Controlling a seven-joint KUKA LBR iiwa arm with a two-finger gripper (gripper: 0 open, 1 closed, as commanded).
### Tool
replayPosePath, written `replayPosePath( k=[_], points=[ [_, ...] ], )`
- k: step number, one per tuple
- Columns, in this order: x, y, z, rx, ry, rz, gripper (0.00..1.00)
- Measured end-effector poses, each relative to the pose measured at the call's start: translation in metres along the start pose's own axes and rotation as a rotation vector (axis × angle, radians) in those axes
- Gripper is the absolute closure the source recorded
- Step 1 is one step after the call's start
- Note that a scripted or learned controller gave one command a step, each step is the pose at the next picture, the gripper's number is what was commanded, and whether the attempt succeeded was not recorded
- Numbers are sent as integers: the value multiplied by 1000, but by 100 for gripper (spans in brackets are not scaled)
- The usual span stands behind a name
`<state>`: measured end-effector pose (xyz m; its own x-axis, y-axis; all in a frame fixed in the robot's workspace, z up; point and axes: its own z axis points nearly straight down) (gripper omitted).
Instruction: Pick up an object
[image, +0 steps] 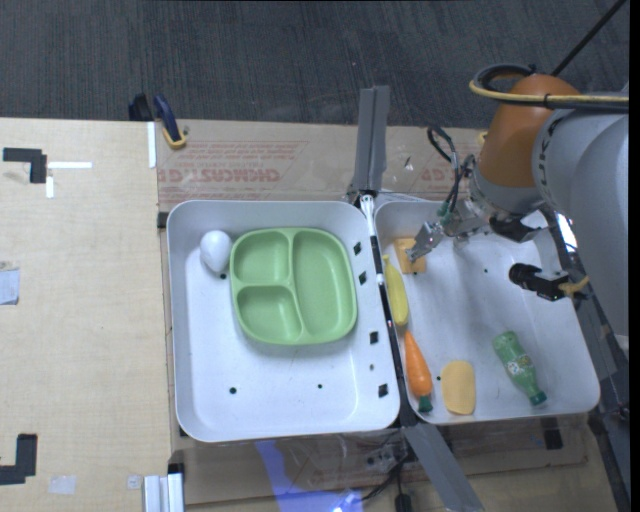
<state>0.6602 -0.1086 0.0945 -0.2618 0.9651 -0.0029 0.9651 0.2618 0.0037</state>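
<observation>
My gripper (424, 243) is low over the back left corner of the right bin (560, 400), reaching in from the right. Its tip is right beside a small tan block (404, 250) that lies by the bin's left wall; I cannot tell whether they touch. Just in front of the block a yellow banana (397, 290) lies along the wall. Further forward are an orange carrot (417, 372), a flat yellow piece (459, 387) and a green bottle (519, 367) on its side.
The left bin (200, 400) holds a green divided plate (294, 286) and a white ball (215, 247) at its back left. A metal divider (373, 140) rises between the bins at the back. The grey arm (585, 170) covers the right bin's back right.
</observation>
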Motion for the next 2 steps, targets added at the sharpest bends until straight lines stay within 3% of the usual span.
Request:
replayPosePath(
  k=[1, 2],
  points=[
    [12, -78, -2, 4, 2, 31, 0],
    [12, -184, -5, 5, 3, -37, 0]
  ],
)
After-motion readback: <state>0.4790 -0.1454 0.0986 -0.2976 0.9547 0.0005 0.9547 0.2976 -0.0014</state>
